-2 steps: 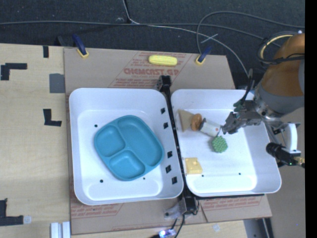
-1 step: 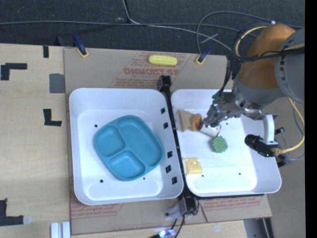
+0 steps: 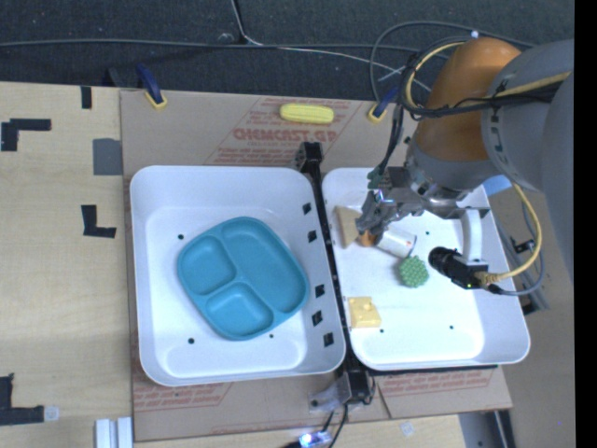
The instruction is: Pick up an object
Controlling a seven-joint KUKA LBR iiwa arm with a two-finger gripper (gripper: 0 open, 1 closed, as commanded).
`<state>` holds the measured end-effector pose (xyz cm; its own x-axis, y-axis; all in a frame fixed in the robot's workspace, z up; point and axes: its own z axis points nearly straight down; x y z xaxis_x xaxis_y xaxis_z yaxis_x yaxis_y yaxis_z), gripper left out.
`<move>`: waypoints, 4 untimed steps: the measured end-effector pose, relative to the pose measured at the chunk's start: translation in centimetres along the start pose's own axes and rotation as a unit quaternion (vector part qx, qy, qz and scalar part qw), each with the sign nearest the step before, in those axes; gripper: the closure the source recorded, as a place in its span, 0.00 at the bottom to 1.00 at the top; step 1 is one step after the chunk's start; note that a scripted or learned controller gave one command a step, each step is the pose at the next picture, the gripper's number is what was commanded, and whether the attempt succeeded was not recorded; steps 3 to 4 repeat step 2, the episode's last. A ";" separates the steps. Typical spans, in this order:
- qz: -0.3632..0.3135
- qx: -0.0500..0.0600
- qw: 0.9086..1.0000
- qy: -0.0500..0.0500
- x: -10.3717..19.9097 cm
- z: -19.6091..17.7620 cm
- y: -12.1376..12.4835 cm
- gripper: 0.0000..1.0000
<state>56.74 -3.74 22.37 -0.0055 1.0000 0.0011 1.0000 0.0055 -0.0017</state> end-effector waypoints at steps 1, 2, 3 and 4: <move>0.000 0.000 1.000 0.000 4.5 0.7 0.6 1.00; 0.000 -0.001 1.000 0.000 9.8 -0.3 2.1 1.00; 0.000 -0.001 1.000 0.000 9.8 -0.3 2.1 1.00; 0.000 -0.001 1.000 0.000 9.8 -0.3 2.1 1.00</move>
